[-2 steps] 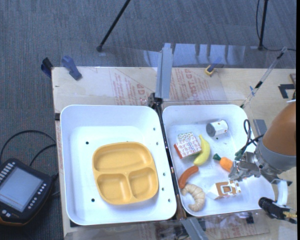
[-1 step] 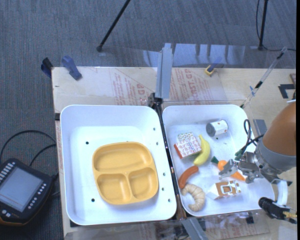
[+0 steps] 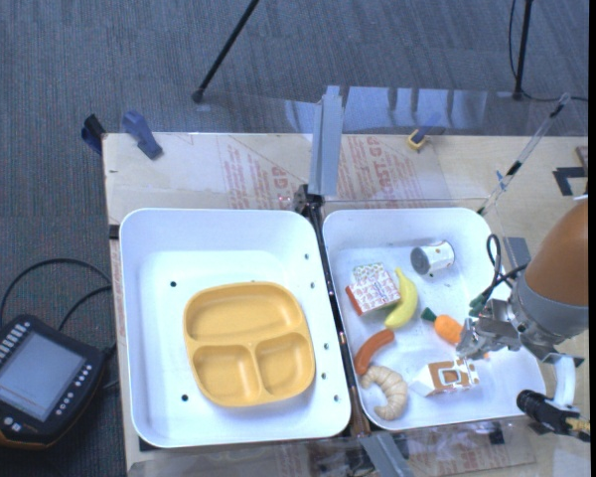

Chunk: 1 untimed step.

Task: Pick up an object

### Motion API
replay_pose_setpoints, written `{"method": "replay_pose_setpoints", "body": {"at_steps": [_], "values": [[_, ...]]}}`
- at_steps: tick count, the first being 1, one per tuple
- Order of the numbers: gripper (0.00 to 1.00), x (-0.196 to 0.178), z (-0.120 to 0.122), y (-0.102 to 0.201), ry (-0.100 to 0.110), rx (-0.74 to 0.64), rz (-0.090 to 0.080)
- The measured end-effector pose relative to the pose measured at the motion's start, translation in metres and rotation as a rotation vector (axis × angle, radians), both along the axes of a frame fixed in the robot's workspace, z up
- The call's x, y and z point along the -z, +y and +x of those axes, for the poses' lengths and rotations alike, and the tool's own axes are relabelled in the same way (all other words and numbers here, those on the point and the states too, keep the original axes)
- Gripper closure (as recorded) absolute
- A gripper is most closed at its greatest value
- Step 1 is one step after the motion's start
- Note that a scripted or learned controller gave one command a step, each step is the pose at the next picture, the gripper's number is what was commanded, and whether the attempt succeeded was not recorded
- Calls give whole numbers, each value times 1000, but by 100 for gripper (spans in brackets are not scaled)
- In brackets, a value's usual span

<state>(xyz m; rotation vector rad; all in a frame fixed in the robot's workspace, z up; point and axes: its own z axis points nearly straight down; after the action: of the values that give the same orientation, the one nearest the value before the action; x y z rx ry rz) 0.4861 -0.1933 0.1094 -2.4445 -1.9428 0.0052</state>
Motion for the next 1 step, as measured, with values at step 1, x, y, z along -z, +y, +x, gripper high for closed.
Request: {"method": "replay_pose_setpoints", "body": {"at_steps": [1], "values": [[0,0,0,0,0,1,0]]}}
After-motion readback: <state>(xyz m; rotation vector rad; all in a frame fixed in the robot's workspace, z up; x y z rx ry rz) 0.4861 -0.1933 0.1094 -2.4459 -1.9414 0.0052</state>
